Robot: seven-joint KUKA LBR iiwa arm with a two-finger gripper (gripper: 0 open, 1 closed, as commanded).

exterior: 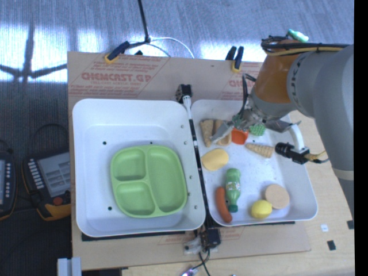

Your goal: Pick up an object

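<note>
The end effector hangs low in the right bin, fingers spread beside a bread slice and an orange block.

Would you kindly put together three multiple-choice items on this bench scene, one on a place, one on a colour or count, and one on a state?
1. Where does the divided plate lie?
A. In the left bin
B. In the right bin
C. On the floor

2. What colour is the bottle?
A. Blue
B. Green
C. Black

3. How does the bottle rest?
A. Lying flat in the right bin
B. Lifted above the bin by the hand
C. Resting on the divided plate

Answers:
1. A, the plate sits alone in the left bin.
2. B, its body is green, with a small red label.
3. A, it lies on the floor of the right bin beside the sausage, while the hand is over the far end of that bin.
</note>
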